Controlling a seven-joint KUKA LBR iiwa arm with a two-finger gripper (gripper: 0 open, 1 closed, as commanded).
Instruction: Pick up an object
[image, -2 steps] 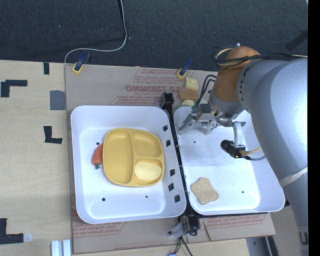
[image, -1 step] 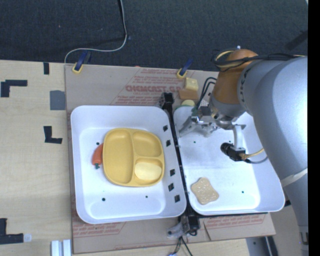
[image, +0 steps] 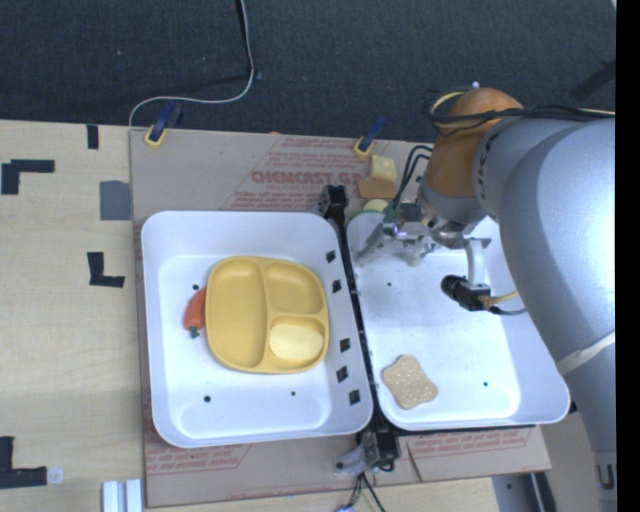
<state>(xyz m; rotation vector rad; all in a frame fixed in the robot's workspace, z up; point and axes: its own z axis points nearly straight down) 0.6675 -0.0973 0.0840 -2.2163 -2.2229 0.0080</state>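
Bins sit side by side on the surface (image: 60, 300): the left bin (image: 170, 400) carries a yellow divided plate (image: 255, 300) with a pale yellow lump (image: 297, 342) in its lower right compartment and an orange-red object (image: 194, 310) tucked against the plate's left edge. In the right bin (image: 520, 395) a tan, speckled cracker-like piece (image: 409, 381) lies near the front left corner, well apart from the arm. The pincer (image: 400, 235) hangs over the right bin's back left corner, and I cannot tell whether it is released or clenched.

yellow plate (image: 262, 308), white bins (image: 165, 300), speckled tan cracker (image: 409, 381)
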